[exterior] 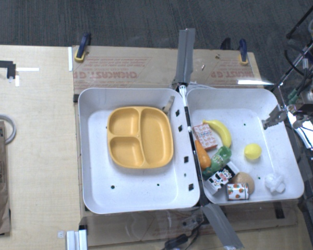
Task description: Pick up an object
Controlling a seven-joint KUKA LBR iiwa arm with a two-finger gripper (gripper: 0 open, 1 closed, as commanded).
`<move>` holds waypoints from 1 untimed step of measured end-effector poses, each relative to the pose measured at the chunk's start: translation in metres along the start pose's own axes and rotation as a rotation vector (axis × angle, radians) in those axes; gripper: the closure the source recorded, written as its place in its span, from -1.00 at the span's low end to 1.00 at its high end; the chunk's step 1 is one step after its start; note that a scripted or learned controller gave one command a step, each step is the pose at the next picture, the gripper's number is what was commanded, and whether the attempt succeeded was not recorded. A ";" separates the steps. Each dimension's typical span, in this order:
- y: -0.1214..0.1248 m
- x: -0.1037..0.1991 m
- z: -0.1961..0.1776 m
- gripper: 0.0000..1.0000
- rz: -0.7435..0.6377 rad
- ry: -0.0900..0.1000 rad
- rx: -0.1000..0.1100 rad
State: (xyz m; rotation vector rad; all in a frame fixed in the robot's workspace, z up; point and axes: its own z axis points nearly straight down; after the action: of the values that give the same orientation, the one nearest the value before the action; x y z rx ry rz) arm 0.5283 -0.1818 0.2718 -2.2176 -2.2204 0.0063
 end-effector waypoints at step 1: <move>0.007 0.070 0.062 -1.00 0.079 0.000 0.001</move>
State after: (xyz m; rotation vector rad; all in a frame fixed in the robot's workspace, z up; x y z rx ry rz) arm 0.5346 -0.1123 0.2095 -2.3040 -2.1305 0.0077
